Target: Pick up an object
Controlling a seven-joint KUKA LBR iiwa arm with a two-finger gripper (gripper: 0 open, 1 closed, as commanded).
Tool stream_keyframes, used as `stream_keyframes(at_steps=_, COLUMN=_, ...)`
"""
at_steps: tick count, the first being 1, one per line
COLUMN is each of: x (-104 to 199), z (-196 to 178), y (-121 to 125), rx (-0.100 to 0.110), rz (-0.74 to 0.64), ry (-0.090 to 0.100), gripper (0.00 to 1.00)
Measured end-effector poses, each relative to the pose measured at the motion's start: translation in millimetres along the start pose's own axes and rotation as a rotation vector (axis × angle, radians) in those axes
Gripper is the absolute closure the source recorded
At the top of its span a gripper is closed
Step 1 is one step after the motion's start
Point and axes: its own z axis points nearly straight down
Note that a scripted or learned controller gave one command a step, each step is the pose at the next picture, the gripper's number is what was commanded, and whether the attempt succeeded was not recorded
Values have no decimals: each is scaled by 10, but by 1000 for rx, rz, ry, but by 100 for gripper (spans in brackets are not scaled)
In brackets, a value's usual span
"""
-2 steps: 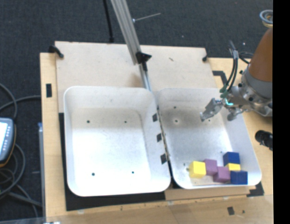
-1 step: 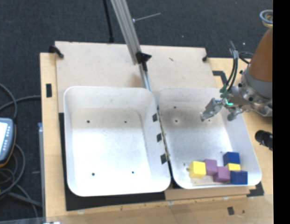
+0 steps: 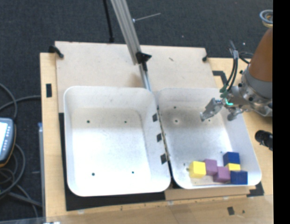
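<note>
- While nothing has been gripped yet, the step in hand looks like the approach: the arm is placed over the bins but not yet at any object.
- Left bin [image 3: 74,139] sits on the table's [image 3: 98,64] left half, with a slanted metal rail [image 3: 128,27] rising beyond its far right corner.
- Right bin [image 3: 182,125] lies just beside it, and all the pieces are bunched in its near right corner.
- Yellow cube [image 3: 198,169] is the leftmost of that bunch, touching the purple blocks [image 3: 216,170] beside it.
- Blue blocks [image 3: 234,168] with a small yellow piece between them close the cluster against the bin's right wall.
- Claw [image 3: 221,109] hangs over the far right part of the right bin, well apart from the cluster; its two fingers stand apart with nothing between them.
- Next, I judge, the claw must travel toward the near right corner and descend; the yellow cube looks easiest, since its left side is free.
- Crowding is the risk: a finger may land on a neighbouring block rather than slip beside it.
</note>
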Motion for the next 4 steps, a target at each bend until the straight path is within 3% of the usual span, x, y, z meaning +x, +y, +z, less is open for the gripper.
stream_keyframes(at_steps=1, x=0, z=0, y=0, rx=0, rz=2, ry=0, gripper=0)
stream_keyframes(at_steps=2, x=-36, z=1217, y=591, rx=7, rz=-9, ry=-1, gripper=0)
stream_keyframes(at_steps=3, x=-46, z=2102, y=1114, rx=3, rz=-11, ry=-1, gripper=0)
stream_keyframes(at_steps=4, x=-692, z=2057, y=1322, rx=-2, rz=-3, ry=-4, gripper=0)
